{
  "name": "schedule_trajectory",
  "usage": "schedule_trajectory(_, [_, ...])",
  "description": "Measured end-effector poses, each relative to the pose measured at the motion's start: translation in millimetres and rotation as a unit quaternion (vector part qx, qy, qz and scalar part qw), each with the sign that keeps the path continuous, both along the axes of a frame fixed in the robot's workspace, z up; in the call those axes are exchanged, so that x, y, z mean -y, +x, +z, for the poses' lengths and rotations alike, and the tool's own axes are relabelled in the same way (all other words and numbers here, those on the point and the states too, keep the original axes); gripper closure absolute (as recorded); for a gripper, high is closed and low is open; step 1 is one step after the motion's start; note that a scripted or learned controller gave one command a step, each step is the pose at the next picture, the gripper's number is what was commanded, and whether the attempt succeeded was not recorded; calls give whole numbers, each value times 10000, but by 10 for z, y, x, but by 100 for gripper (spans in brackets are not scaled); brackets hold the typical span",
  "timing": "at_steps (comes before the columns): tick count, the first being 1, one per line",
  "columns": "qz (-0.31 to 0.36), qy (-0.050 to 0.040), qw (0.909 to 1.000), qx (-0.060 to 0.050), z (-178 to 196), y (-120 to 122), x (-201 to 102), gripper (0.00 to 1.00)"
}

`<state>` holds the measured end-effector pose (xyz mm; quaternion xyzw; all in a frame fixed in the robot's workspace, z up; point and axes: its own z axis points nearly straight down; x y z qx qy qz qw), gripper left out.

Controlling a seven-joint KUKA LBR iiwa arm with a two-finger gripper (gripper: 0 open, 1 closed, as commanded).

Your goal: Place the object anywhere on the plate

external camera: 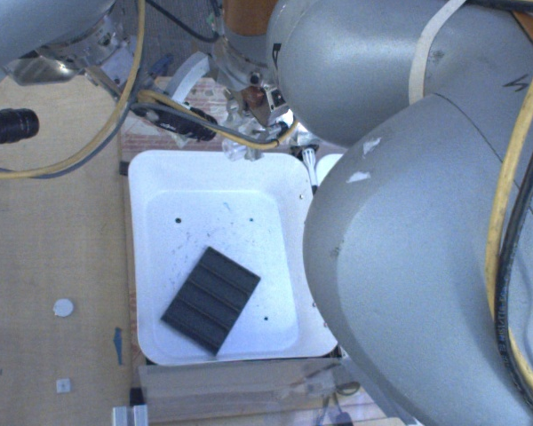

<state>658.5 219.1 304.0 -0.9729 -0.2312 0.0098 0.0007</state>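
Observation:
A dark grey ribbed rectangular slab (211, 299) lies flat and turned at an angle in the near part of the left white bin (155, 193). My gripper (249, 136) hangs over the bin's far rim, well apart from the slab. A small brownish part (258, 103) shows at the gripper's body; I cannot tell whether it is a held object. The grey arm (409, 238) covers the whole right side, hiding most of the right bin (327, 162).
Yellow and black cables (173, 118) loop over the bench beyond the left bin's far rim. A black cylinder (9, 127) juts in at the left edge. The tan bench (53, 256) lies left of the bin, with a small white disc (63, 308) on it.

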Motion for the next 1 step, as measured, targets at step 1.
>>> schedule_trajectory(1, [538, 24, 9985, 74, -487, -401, -42, 100])
